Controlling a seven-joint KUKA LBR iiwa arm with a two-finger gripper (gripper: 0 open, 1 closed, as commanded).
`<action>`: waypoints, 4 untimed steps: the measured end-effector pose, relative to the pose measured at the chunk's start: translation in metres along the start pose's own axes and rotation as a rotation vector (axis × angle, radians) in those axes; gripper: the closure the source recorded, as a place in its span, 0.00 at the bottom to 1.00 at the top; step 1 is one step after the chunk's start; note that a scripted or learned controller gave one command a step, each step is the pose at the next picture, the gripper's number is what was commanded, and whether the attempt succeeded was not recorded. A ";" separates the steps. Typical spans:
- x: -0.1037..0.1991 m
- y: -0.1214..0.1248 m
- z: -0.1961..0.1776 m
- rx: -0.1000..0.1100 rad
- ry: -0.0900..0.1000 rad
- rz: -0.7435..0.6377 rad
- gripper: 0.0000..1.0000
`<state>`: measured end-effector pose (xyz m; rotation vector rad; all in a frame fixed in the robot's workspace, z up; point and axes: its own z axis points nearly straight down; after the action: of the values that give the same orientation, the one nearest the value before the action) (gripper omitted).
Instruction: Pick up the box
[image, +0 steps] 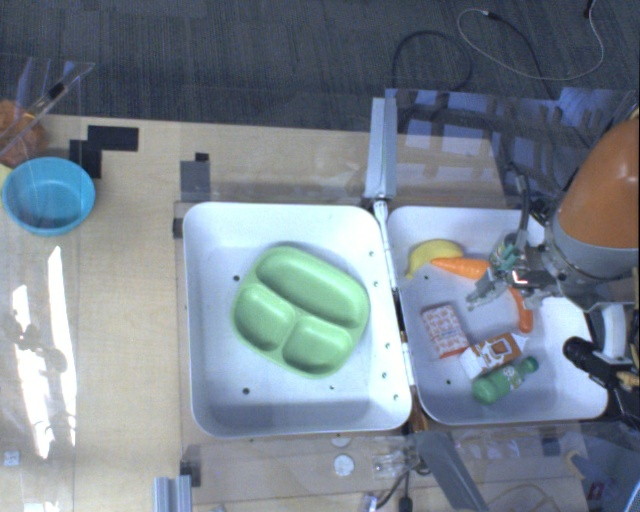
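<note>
A pale wooden counter (120, 330) holds two white bins, with dark carpet behind. The pincer (503, 268) hangs low in the right bin (560, 395), and it is too small and blurry to tell how wide it is or whether it grips anything. The box (442, 330) lies just left of and below the pincer, beside an orange carrot (460, 267). The arm seems to be reaching down. Next it must slide over the box and close. A green tray (300, 310) rests far left.
</note>
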<state>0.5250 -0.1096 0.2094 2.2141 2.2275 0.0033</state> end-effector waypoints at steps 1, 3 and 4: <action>0.023 0.037 0.119 -0.006 -0.001 -0.021 0.00; 0.025 0.039 0.107 -0.012 0.001 -0.022 0.00; 0.080 0.108 0.023 -0.005 -0.001 -0.024 0.00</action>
<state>0.6329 -0.0294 0.1866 2.1848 2.2507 0.0073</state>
